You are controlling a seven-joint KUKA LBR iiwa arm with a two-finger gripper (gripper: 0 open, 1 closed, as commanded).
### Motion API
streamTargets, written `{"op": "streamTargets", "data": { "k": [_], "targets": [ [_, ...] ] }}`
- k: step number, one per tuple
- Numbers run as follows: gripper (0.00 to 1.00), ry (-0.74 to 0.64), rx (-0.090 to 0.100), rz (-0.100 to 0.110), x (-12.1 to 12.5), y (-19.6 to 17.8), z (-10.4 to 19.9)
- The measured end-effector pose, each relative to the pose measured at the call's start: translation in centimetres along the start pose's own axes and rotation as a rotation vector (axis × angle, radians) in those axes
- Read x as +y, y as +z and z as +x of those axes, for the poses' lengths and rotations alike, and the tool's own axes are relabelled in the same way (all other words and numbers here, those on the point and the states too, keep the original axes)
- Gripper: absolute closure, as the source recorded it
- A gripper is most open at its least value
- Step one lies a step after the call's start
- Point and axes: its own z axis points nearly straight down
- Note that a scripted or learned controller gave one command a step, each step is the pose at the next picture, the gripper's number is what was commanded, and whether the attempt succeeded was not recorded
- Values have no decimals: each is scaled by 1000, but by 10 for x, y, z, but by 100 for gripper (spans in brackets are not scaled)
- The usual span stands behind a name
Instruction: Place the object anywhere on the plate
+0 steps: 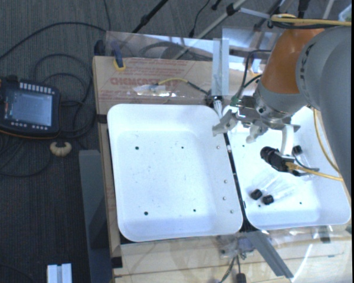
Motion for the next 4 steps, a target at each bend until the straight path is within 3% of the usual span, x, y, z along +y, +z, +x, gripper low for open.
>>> {"op": "streamTargets", "data": {
  "k": [1,2,3,4],
  "targets": [
    [0,345,-3,1,-8,15,63],
    [0,984,-5,-2,-28,15,107],
    [0,868,-6,-3,-26,33,187],
    [0,1138,-3,-2,-32,39,263]
  ]
}}
